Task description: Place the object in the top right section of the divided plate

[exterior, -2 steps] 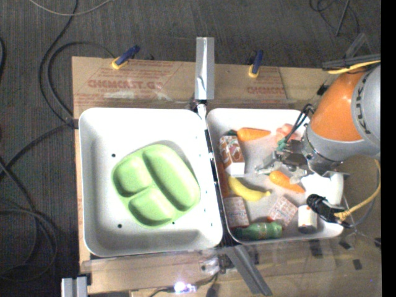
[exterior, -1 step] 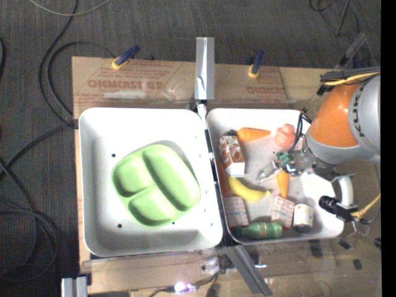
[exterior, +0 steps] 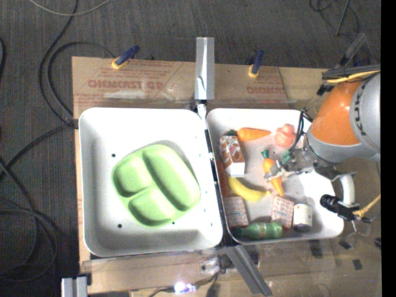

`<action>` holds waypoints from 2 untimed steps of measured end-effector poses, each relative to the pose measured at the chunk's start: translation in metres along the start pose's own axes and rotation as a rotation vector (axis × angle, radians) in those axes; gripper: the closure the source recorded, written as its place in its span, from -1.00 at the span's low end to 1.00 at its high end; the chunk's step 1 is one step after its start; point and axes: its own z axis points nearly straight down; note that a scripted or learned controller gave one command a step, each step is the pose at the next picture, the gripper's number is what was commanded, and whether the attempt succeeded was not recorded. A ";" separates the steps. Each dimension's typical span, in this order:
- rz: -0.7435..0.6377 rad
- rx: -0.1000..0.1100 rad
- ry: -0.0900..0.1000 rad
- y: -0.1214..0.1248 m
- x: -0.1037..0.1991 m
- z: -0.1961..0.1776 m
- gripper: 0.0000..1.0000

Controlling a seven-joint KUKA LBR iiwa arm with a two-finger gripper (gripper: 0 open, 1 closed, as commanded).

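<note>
- The gripper [exterior: 279,173] is low in the right bin [exterior: 322,224], among the toy food, and a small carrot [exterior: 273,177] is just at its tip. I cannot tell if the carrot is really between the jaws, so I cannot say whether it is held.
- This small carrot seems to be the object of the task. It lies near the middle of the right bin, just right of the banana [exterior: 246,189].
- I judge it to be a light, stiff plastic toy with a smooth, somewhat slippery skin. Its body narrows to a point, so a grasp across the thicker middle looks safer than one near the tip.
- The green divided plate [exterior: 156,184] lies in the left bin [exterior: 99,135], turned at a slant, with its sections free of things.
- Around the carrot the bin is crowded: a bigger carrot [exterior: 253,133] and a pink piece [exterior: 285,135] at the far side, a printed box [exterior: 230,151] to the left, two small boxes [exterior: 282,210], a can [exterior: 302,216] and a green bottle [exterior: 260,230] at the near side.
- The wall between the two bins [exterior: 210,172] stands in the way to the plate, so the carrot probably has to be lifted over it.
</note>
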 end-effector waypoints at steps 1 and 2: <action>-0.306 -0.003 -0.002 0.045 0.083 -0.076 1.00; -0.453 -0.003 -0.001 -0.005 0.167 -0.075 1.00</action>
